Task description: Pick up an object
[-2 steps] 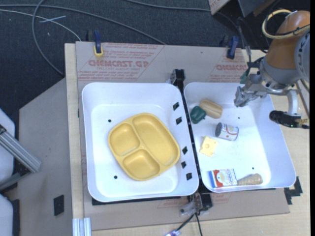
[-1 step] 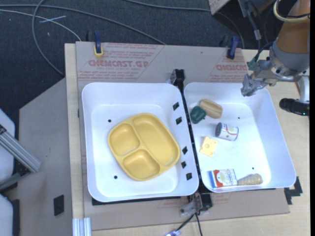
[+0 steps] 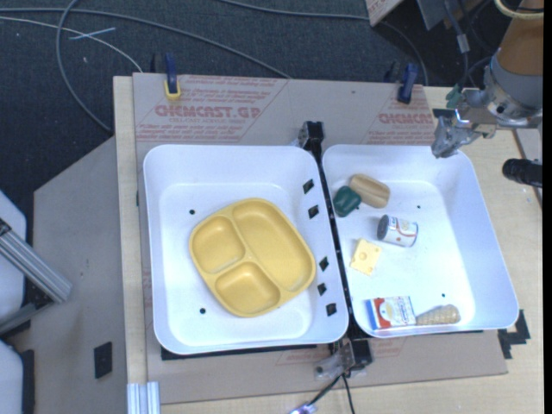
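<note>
nearest us in the right bin (image 3: 483,231) we've got a little carton (image 3: 390,310) and a cone (image 3: 438,316) along the front wall, then the cheese wedge (image 3: 366,256), the small can (image 3: 397,229), and the green piece (image 3: 346,201) touching the bread roll (image 3: 370,190) further back, all spread out enough to be fair game. the yellow divided plate (image 3: 250,255) sits alone in the left bin (image 3: 164,231). at the far right corner the gripper (image 3: 448,141) hangs above the rim holding nothing, and we can't tell if it's released or clenched.

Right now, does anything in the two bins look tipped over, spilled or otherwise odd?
Only minor things: the small white can lies on its side in the right white bin, and the yellow divided plate sits askew in the left white bin. Nothing looks spilled.
</note>
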`<state>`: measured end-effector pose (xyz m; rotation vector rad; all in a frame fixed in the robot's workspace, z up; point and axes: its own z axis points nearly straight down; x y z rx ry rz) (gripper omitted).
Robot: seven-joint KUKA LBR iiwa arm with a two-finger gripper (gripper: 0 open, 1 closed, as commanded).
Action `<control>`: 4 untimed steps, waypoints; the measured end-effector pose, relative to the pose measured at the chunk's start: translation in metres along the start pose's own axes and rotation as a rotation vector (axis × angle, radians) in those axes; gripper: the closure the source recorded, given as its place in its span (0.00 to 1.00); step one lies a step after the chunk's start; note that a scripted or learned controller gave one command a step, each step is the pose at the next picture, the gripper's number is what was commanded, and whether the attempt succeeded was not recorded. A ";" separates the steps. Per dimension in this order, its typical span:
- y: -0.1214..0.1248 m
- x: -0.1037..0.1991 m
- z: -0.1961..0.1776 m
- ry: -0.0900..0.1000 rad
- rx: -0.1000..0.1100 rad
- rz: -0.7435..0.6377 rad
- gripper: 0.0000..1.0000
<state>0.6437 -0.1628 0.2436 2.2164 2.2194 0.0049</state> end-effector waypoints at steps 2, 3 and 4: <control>-0.008 0.120 -0.004 0.005 0.008 -0.006 1.00; -0.017 0.169 0.011 0.004 0.010 -0.004 1.00; -0.015 0.224 0.020 0.004 0.010 -0.005 1.00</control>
